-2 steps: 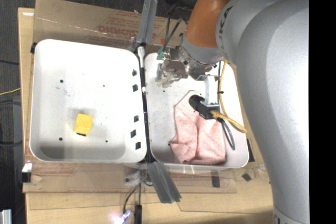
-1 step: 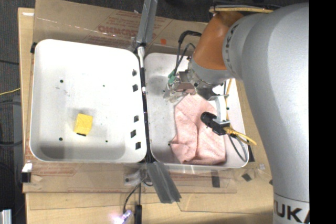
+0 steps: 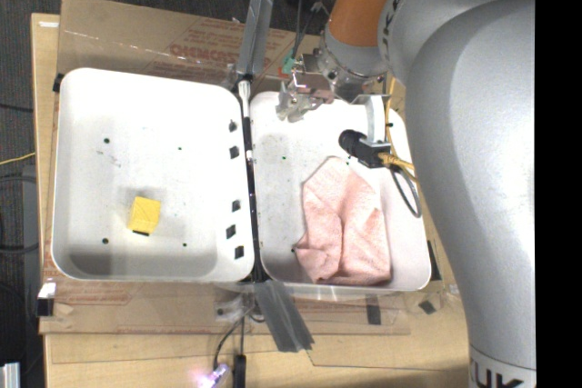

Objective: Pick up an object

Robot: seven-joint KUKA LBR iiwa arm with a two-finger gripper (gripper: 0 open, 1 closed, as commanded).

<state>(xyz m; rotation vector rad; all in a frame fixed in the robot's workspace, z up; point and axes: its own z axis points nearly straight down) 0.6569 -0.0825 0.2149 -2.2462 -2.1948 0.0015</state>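
Observation:
A pink cloth [image 3: 346, 223] lies crumpled in the right bin [image 3: 277, 195], toward its near right side. A small yellow block [image 3: 145, 214] rests in the left bin [image 3: 118, 114], near its front left. My gripper [image 3: 293, 107] hangs over the far left corner of the right bin, well above the cloth and apart from it. Nothing shows between its fingers.
A grey divider strip [image 3: 247, 150] runs between the two bins. Brown cardboard [image 3: 155, 36] lies behind and under the bins. The large grey arm [image 3: 464, 150] covers the right side of the bench.

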